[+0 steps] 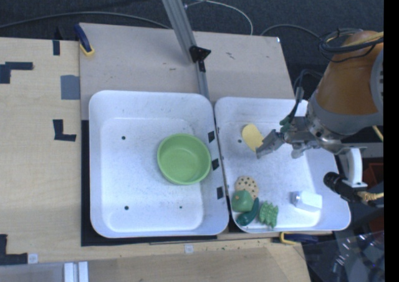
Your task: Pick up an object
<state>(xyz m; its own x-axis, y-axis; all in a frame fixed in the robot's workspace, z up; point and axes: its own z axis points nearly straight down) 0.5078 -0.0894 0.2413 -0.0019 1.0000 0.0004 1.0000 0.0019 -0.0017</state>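
Whether our gripper (269, 145) is spread or closed we cannot tell from above; it hangs over the right bin (324, 168), its tip just beside a yellow object (251, 135). Nearer the front wall of that bin we see a speckled tan piece (247, 184), green toys (252, 207), and a small white block (307, 200). Left of that bin, another bin (124, 168) holds a green bowl (183, 159).
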